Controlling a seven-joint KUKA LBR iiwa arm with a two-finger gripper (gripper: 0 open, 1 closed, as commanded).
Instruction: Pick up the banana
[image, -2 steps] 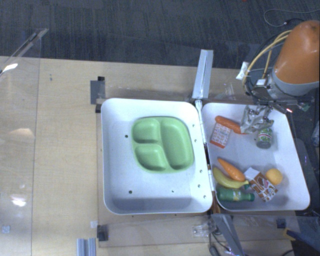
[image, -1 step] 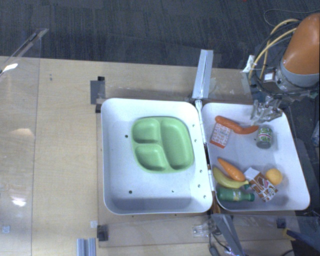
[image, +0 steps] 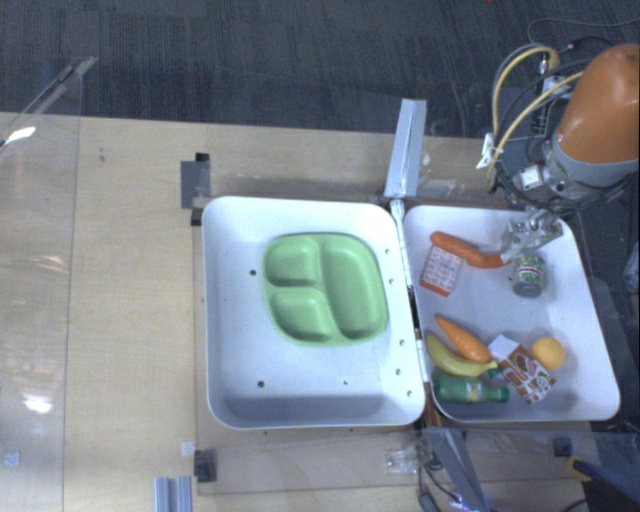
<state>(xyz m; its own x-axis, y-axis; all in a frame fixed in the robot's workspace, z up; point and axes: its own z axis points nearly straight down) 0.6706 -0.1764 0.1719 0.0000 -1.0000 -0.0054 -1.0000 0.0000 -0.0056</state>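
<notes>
The banana (image: 452, 362) lies yellow and curved at the near left of the right bin (image: 590, 330). An orange carrot (image: 463, 339) rests across its top, and a green bottle (image: 470, 392) lies just in front of it. My gripper (image: 530, 233) hangs at the bin's far right, beneath the orange-banded wrist (image: 600, 95). It is just above a small green can (image: 528, 275) and far from the banana.
A reddish sausage (image: 466, 250) and a red-and-white packet (image: 441, 270) lie at the bin's far left. A small carton (image: 527, 372) and a yellow lemon (image: 547, 351) sit near right. The left bin (image: 230, 300) holds a green divided plate (image: 325, 287).
</notes>
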